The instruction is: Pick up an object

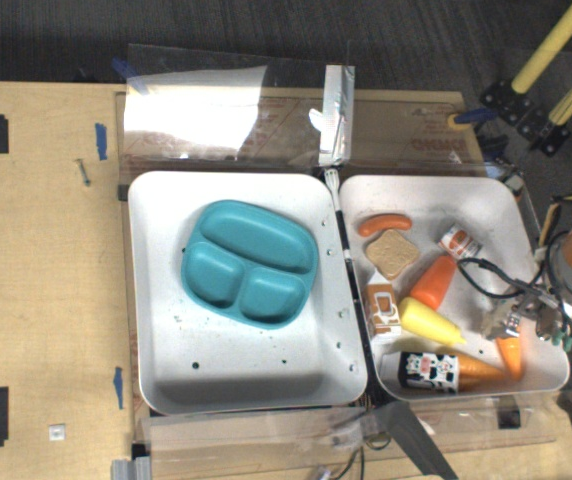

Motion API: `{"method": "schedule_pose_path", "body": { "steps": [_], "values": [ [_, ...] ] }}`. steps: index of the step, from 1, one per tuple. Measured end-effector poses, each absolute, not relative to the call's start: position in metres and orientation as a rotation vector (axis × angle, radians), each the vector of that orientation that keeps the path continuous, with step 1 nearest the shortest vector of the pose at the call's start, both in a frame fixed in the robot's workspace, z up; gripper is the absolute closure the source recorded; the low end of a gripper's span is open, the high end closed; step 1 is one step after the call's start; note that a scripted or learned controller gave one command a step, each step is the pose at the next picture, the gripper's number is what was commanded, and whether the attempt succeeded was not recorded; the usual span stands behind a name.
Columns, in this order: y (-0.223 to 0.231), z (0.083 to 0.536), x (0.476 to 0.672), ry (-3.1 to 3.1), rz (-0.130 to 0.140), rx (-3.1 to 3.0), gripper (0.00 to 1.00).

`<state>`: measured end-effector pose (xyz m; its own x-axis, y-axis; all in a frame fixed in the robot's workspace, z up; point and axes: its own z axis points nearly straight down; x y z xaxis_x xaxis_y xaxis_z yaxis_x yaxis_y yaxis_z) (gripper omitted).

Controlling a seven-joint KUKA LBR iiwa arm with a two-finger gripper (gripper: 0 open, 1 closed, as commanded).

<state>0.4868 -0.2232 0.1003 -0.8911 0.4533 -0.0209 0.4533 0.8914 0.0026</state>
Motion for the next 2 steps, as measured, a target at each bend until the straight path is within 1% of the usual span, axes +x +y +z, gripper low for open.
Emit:
{"method": "schedule_pose_path", "body": {
  "steps": [1, 2],
  "values": [
    [-0.16, 0.234, 0.508, 3.019, 0.003, 0.809, 1.0],
    [-0.114, 0.25, 0.489, 2.967, 0.002, 1.019, 1.0]
  ]
}}
